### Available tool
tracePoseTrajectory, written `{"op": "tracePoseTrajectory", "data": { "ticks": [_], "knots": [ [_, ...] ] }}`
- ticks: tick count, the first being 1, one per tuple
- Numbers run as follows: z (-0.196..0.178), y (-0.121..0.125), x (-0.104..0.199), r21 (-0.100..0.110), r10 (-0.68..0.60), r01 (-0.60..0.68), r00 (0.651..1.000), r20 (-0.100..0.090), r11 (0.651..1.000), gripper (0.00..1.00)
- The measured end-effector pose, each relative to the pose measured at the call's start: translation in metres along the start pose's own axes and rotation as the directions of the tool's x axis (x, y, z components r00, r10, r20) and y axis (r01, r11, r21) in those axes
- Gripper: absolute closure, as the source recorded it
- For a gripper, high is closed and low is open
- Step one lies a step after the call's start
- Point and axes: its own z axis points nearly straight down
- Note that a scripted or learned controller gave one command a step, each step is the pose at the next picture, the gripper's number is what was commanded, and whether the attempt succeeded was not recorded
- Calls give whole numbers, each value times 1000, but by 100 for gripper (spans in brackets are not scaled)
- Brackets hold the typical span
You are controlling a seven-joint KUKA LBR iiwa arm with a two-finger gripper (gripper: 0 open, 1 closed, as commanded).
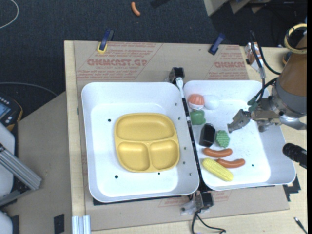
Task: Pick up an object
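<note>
We see the gripper (pixel 240 121) hanging over the right bin (pixel 258 172), reaching in from the right, its tip just right of the toy pile; we cannot tell how the jaws stand, and nothing shows between them. The objects lie along that bin's left side: far, an orange-and-white toy (pixel 196 100) with a green block (pixel 197 117) touching it on the near side; nearer, a black block (pixel 207 135) beside a green bumpy piece (pixel 223 139); then two sausages (pixel 218 152) (pixel 231 163) and a corn cob (pixel 217 169) nearest. The left bin (pixel 97 179) holds a yellow divided plate (pixel 146 141). Both bins sit on the counter (pixel 73 82).
</note>
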Motion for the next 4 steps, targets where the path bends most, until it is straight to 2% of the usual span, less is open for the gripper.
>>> {"op": "tracePoseTrajectory", "data": {
  "ticks": [1, 2, 4],
  "knots": [
    [-6, 2, 0, -13, -3, 3, 1000, 2, 1000, 0],
    [54, 8, -4, -6, -2, 2, 1000, 0, 1000, 0],
    [165, -12, -1, -4, -2, 2, 1000, -1, 1000, 0]
  ]
}}
